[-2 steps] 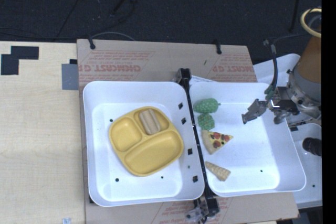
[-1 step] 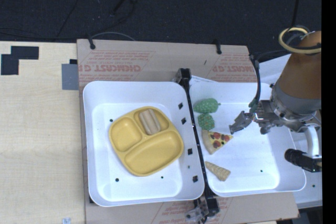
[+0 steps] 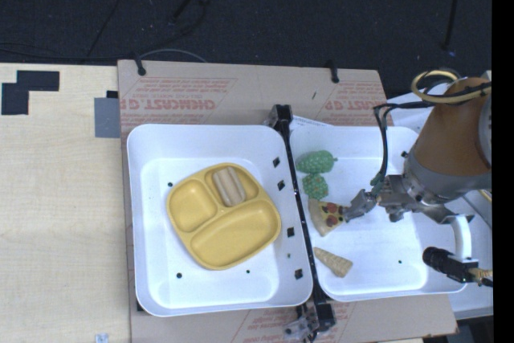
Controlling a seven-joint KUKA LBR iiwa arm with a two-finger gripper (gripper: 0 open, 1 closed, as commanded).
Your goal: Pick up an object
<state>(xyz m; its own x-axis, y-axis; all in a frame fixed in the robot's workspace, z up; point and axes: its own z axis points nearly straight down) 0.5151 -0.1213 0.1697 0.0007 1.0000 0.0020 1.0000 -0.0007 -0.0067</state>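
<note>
Two shallow white bins are seen side by side on a sheet of cardboard (image 3: 241, 96) laid over the bench; the left bin (image 3: 152, 165) holds a yellow divided plate (image 3: 223, 214), set at a tilt, and in the plate's upper small compartment a tan, ridged, bread-like piece (image 3: 231, 186) is lying; the other two compartments are seen bare. In the right bin (image 3: 377, 273) several small things are gathered near the divider between the bins: two green, knobbly pieces, one (image 3: 316, 162) above the other (image 3: 316, 187), lie close together at the upper left; just below them a pizza slice (image 3: 325, 216) with red and dark toppings is lying flat; lower down, well apart from the slice, a tan cone (image 3: 333, 261) is lying on its side. The arm (image 3: 454, 144) is reached in from the right, its orange band seen above the grey wrist; the gripper (image 3: 353, 210) is lowered into the right bin, its tip placed just at the right edge of the pizza slice; whether the slice is touched cannot be told, and whether the tool is parted or closed cannot be told from this slant; nothing is seen lifted off the bin floor.
</note>
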